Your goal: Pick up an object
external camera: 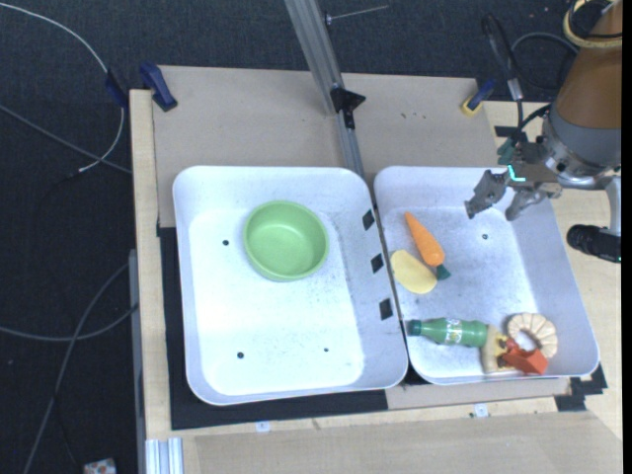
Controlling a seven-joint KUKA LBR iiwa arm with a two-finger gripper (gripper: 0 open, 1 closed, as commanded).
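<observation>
My gripper (502, 202) hangs over the far part of the right bin (553, 265), its two fingers spread open with nothing between them. An orange carrot (425, 240) lies to its lower left, near the bin's left wall. A pale yellow piece (413, 272) rests just below the carrot. A green bottle (450, 332) lies on its side along the bin's near edge. A tan shrimp-like ring with a red piece (525, 344) sits in the near right corner.
The left bin (276, 354) holds a green bowl (285, 240). A metal pole (316, 47) slants up from between the bins. Blue clamps (156, 87) sit at the bench's far corners. Cables trail on the dark floor at left.
</observation>
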